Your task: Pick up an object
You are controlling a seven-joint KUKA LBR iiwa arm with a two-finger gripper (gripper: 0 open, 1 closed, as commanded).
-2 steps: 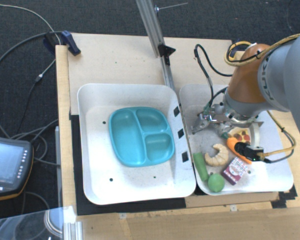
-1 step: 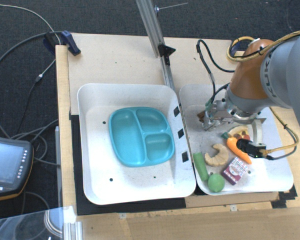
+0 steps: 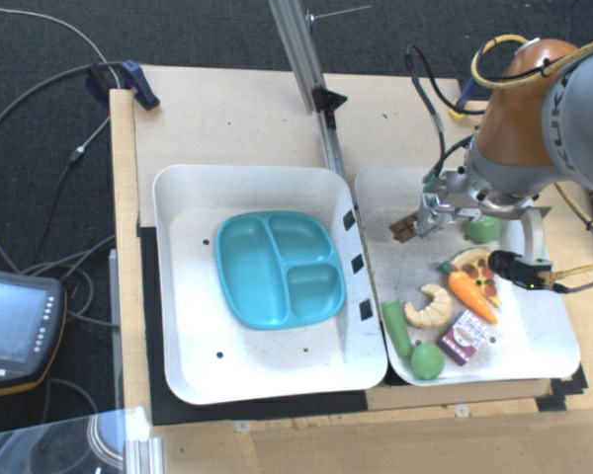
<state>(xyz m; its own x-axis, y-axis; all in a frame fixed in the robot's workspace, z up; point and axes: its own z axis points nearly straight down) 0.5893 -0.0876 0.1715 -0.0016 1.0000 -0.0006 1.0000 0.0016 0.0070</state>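
On the table (image 3: 237, 117), the left bin (image 3: 178, 265) carries a teal divided plate (image 3: 279, 268). In the right bin (image 3: 553, 349) lie a green cucumber (image 3: 396, 328), a lime (image 3: 427, 361), a croissant (image 3: 430, 306), a purple packet (image 3: 465, 337), a carrot (image 3: 471, 294) over a pizza slice (image 3: 479, 265). The pincer (image 3: 407, 228) hovers up-left of that cluster, well apart; whether it's open or closed, I can't tell. Another green piece (image 3: 483, 230) sits just right of it.

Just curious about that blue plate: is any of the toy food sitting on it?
No, the divided teal plate lies bare in the left bin; the toy food is in the right bin.
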